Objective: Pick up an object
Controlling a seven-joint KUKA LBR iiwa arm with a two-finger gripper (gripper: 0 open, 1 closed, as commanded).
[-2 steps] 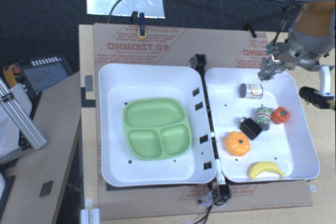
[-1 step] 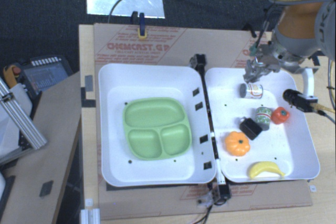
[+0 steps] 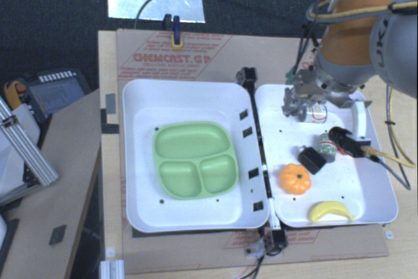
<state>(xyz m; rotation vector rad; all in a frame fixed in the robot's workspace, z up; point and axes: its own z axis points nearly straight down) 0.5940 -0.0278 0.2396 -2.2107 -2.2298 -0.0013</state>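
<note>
tool [image 3: 304,108] is hanging behind the orange pumpkin [image 3: 295,179], open or closed impossible to tell | pumpkin is sitting in the right bin [image 3: 367,187], banana [image 3: 330,211] lying near, in front | probably light, hard, slippery; gripping across its round middle is looking safest

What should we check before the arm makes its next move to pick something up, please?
1. Objects available in the right bin: ok; orange pumpkin, yellow banana, black block.
2. Gripper over that bin: ok, at its far end.
3. Gripper above a target: not ok; pumpkin and banana lie nearer the camera.
4. Pumpkin and banana apart: ok.
5. Block clear of pumpkin: cannot tell.
</note>
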